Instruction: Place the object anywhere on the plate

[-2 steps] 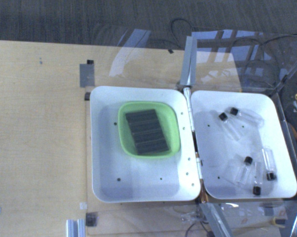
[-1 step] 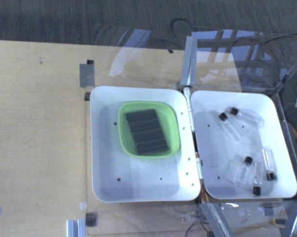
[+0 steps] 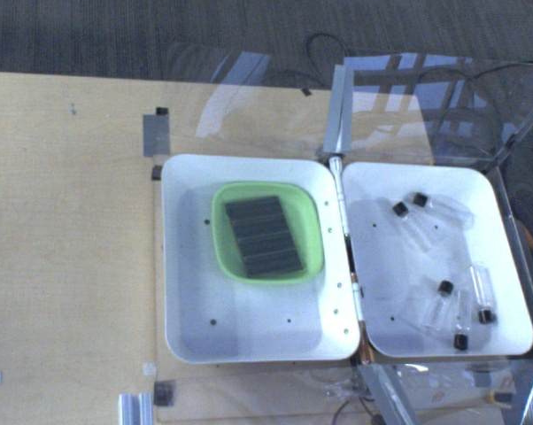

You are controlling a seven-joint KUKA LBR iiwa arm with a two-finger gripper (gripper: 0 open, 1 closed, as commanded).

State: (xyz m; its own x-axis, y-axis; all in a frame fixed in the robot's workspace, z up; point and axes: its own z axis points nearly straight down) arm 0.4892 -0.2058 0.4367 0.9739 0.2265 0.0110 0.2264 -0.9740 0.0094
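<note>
A green plate [image 3: 312,237] sits in the left bin [image 3: 182,326]; clear vials [image 3: 426,228] in the right bin [image 3: 505,326] could be missed, being transparent and slippery

Two shallow white bins sit side by side on the wooden counter [image 3: 63,237], toward its right edge. The left bin [image 3: 187,326] holds a green plate [image 3: 312,228] in its far half, and a dark ribbed slab [image 3: 264,235] lies on the plate, slightly turned. The right bin [image 3: 382,326] holds several clear vials with black caps: two near its far-left corner [image 3: 410,206], the others, perhaps four, toward its near-right corner [image 3: 466,312], their glass hard to make out against the white.
</note>
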